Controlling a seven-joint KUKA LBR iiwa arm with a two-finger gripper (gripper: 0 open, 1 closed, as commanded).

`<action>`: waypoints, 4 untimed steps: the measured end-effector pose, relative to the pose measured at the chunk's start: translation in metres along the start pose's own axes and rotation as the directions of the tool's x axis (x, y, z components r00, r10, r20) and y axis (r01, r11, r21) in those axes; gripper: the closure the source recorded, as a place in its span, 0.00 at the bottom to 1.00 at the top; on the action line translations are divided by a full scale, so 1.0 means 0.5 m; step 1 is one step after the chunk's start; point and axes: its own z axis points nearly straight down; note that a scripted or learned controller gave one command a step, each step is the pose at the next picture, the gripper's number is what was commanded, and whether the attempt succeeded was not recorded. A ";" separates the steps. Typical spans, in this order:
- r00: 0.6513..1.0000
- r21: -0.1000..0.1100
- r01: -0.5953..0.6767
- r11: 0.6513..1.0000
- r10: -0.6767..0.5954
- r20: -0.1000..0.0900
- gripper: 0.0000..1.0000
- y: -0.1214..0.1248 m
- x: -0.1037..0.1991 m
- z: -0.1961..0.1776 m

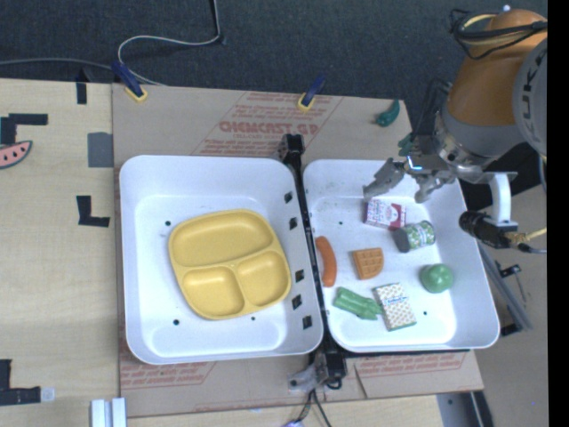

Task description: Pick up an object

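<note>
**Gripper hanging open over the right bin**

The grey and orange arm is reaching in from the right, its two-finger gripper hovering over the right white bin with fingers spread apart, clamping nothing. The small red and white carton is lying just below the fingertips. The yellow divided plastic tray is sitting in the left white bin

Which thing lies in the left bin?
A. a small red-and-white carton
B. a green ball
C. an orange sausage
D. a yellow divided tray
D: the yellow divided tray is the only thing in the left bin; the other toy foods lie in the right bin.
</note>
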 end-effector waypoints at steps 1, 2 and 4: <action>1.000 0.001 -0.001 1.000 0.001 0.000 0.00 0.005 -0.079 0.312; 1.000 -0.002 -0.001 1.000 0.001 0.001 0.00 0.015 -0.079 0.326; 1.000 -0.006 0.000 1.000 0.000 0.003 1.00 0.048 -0.027 0.307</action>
